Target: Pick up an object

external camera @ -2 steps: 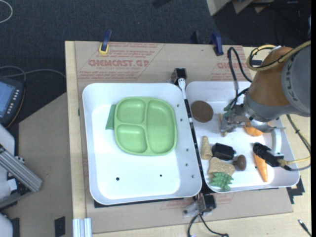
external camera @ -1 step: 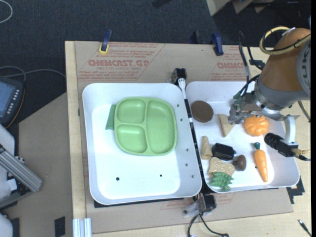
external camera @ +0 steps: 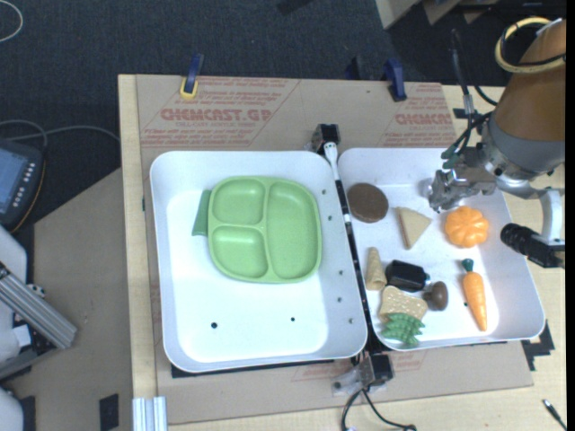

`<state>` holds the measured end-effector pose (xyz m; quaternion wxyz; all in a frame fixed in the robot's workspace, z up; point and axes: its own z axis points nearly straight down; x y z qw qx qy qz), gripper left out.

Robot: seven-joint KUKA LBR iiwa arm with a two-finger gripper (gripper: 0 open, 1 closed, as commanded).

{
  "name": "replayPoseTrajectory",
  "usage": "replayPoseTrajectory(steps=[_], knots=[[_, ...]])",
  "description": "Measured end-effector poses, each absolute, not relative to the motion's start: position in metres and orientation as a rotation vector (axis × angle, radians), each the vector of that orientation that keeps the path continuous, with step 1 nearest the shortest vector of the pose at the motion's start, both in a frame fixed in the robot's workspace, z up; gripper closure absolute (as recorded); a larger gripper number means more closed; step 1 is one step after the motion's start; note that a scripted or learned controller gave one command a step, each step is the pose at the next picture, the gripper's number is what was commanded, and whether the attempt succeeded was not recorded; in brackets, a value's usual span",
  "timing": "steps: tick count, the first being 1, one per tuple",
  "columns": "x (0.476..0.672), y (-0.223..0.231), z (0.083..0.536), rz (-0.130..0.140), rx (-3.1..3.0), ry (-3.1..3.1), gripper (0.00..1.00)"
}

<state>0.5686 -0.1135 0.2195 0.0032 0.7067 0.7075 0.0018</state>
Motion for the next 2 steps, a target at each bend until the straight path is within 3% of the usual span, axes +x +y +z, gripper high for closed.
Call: replayPoseTrajectory(steps=[1,2], knots=[[0.557,-0.061,0.219,0.001,2.217,2.231,1.0],[0.557,0.002,0.226,0.003,2.214,2.228,1.0]])
